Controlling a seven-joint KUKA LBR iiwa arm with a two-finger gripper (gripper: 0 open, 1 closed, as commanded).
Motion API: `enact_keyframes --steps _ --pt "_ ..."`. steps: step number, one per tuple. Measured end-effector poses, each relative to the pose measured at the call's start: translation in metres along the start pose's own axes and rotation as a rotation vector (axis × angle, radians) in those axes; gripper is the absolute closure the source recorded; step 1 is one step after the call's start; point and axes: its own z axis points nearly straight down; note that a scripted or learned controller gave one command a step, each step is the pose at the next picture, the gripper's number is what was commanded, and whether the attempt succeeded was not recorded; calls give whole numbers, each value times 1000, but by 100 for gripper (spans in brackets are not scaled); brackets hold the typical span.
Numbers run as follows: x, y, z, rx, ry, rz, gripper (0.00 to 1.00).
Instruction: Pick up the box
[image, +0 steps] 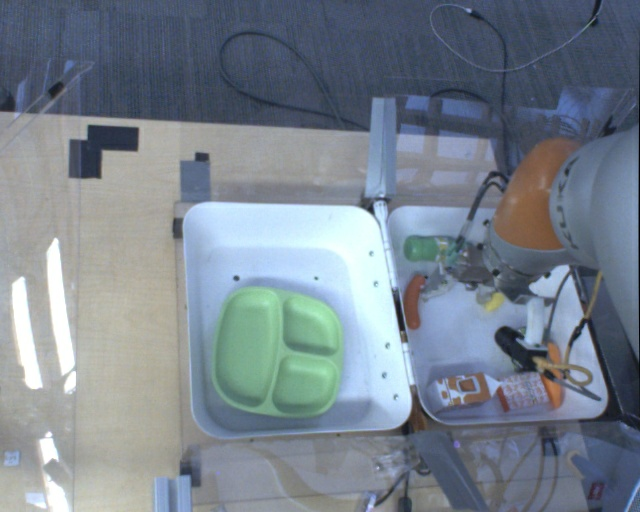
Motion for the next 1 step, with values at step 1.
enact_keyframes --steps 1 --pt "15 -2 0 3 0 270 0"
